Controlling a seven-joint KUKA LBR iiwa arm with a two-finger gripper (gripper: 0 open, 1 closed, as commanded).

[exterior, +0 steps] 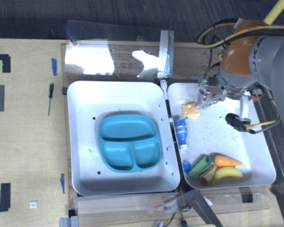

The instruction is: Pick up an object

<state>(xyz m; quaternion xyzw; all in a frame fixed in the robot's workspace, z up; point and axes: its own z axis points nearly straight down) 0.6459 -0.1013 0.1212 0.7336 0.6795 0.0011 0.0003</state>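
Arm reaches in from the right, orange band up top, wrist bent down over the right bin's (260, 141) far end. Gripper (206, 100) hangs just right of a yellow block (190, 109); can't tell its state. Blue tube (181, 132) lies at the bin's left wall, label unreadable. Left bin (80, 103) holds a blue divided tray (129, 142).

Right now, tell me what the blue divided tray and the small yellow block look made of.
Blue divided tray: likely moulded plastic, smooth with a soft sheen, rounded compartment walls. Small yellow block: possibly plastic or foam, matte; too small to say for sure.
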